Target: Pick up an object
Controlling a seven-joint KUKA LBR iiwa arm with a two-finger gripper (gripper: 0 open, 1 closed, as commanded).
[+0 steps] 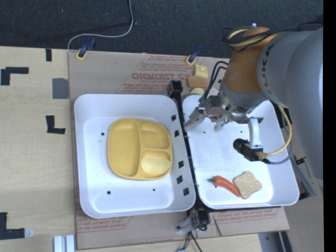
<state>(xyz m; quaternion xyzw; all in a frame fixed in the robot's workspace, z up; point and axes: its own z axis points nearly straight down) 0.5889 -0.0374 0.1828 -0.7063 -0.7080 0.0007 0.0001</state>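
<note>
Two shallow white bins sit side by side on the bench in the camera view. The left bin [89,156] holds a yellow divided plate [139,148], lying flat near the bin's middle, with a pale yellow round piece [156,164] resting in its near-right compartment. The right bin [283,190] holds two small things close to its near edge: an orange carrot [227,184] lying at a slant, and a tan slice of toast [247,184] just beside it on the right, the two touching or nearly so.

The grey arm [294,72] reaches in from the right, its orange band [247,62] above the far part of the right bin. The gripper [210,117] hangs over the far-left part of that bin, close to the divider between the bins and well apart from the carrot and the toast. Its metal fingers [193,118] appear spread and slanted toward the left, with nothing between them. A small black part with a yellow cable [248,148] hangs below the wrist, over the middle of the right bin.

Beyond the bins, a yellow block [199,75] lies on the brown board [152,75].
</note>
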